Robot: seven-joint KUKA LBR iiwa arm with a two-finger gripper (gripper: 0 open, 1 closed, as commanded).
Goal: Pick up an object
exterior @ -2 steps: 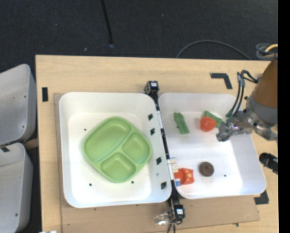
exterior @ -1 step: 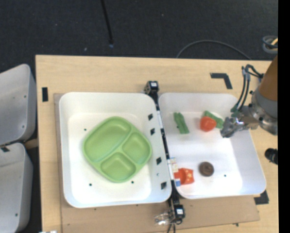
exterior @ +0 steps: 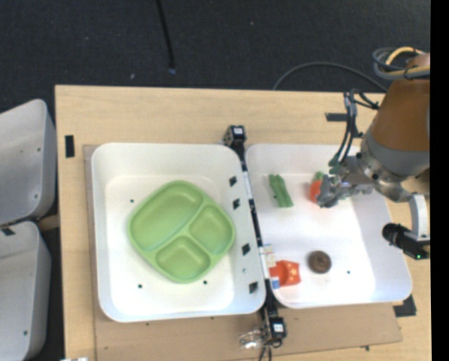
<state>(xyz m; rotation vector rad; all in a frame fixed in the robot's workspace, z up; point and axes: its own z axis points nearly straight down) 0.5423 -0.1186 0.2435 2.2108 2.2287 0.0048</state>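
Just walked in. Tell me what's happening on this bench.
A grey and orange arm reaches into the right bin, its gripper low beside a small red-orange object; whether it has hold of it can't be told. Loose in that bin lie a green piece, a brown round object and a red packet. The left bin holds a green divided plate.

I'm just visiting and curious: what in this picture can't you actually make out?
- Gripper, camera view: the wrist hides its fingers, so open or shut is unclear.
- Small red-orange object beside the gripper: partly covered; held or merely touched is unclear.
- Round brown object: too small to identify.
- Arm: cut off by the right edge.
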